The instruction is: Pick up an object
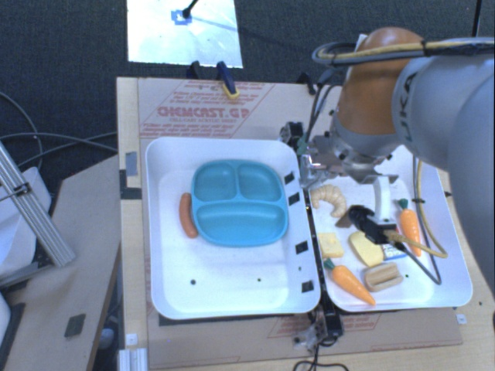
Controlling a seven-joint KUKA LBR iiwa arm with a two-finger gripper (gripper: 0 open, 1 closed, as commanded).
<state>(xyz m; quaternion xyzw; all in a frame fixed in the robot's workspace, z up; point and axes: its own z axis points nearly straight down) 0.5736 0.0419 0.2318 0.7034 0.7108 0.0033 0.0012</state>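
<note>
With the gripper hanging over the right bin just above the croissant, I can't tell whether it is open or closed, and I worry it may strike the bin's inner wall or nudge the croissant aside.

— What's the floor like?
— Dark carpeting, with a bright pale sheet lying on it beyond the bench.
— And to the left?
— Black cables, a slanted aluminium rail.
</note>
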